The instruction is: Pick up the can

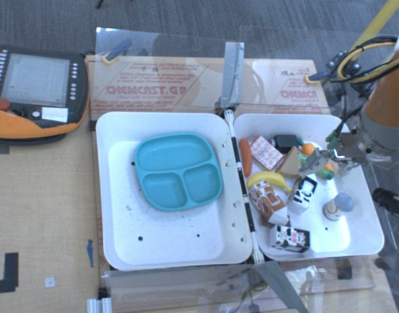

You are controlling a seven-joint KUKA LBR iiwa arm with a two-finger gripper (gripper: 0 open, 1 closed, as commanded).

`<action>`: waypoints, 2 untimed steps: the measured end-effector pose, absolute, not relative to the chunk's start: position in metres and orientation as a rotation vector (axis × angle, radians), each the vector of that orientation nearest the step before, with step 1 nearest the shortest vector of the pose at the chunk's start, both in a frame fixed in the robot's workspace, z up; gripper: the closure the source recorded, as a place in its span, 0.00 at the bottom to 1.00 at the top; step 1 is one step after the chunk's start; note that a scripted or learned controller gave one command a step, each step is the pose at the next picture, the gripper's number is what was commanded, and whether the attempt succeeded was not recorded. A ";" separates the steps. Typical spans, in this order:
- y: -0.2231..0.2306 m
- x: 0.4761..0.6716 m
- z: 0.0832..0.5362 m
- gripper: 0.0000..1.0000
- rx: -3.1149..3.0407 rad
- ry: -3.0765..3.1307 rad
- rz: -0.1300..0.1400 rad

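Teach pendant (36, 93) sits far left of the banana (268, 178), off the bins, and its left edge is cut off. The left bin (115, 240) holds a teal divided plate (178, 170), well left of the banana. In the right bin (366, 240), an orange carrot-like stick (245, 156) lies just left of the banana and a pink-and-white box (266, 152) just above it. Touching the banana's lower side lies a brown-and-white cylinder that we take for the can (270, 201); it is on its side, partly under the banana, and its label is unreadable. A black-and-white carton (304, 193) leans just right of the banana. Gripper (326, 160) hangs further right of the banana, apart from the can, among small orange and green items. We cannot tell how far it is open, nor whether it grips anything.
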State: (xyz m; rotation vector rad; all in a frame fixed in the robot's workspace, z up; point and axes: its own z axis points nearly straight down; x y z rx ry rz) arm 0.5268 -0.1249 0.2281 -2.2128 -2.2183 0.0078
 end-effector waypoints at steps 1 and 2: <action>-0.124 0.536 0.094 0.00 -2.253 -2.192 -0.001; -0.126 0.575 0.088 0.00 -2.101 -2.345 -0.003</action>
